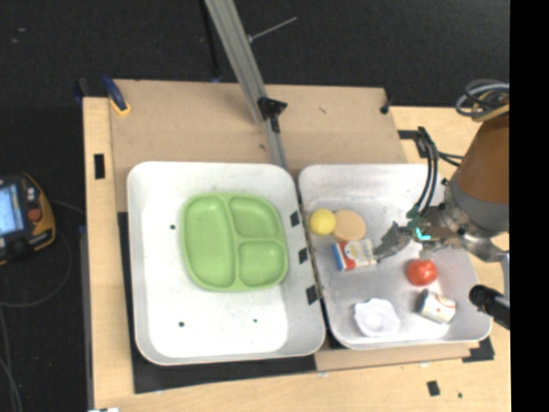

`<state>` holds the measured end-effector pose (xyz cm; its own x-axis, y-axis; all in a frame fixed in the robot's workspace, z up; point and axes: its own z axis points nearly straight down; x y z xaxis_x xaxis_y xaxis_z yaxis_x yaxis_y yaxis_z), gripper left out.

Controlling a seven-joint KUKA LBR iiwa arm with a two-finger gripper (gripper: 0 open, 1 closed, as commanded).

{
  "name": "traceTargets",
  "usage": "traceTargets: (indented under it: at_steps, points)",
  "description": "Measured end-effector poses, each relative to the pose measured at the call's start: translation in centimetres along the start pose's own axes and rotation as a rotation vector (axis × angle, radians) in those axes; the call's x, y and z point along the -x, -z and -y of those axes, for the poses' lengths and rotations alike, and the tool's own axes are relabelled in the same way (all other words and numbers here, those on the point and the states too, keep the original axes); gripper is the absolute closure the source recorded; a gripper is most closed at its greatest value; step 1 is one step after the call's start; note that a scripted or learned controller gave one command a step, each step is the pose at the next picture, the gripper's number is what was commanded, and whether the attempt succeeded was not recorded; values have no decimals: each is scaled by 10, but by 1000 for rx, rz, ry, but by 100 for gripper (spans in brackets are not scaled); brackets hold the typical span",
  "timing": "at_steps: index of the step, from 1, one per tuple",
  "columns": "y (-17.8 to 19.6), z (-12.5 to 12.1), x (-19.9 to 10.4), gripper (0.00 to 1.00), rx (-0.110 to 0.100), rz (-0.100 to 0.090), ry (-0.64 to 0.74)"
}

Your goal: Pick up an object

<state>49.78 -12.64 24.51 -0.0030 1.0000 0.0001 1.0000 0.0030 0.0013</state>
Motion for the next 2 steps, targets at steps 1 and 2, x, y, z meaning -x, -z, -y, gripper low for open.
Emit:
traceTargets:
  at_steps: [1, 2]
  points:
    - [0, 0, 0, 0, 0, 0, 0]
    - [-62, -4, -1, 0, -4, 1, -3]
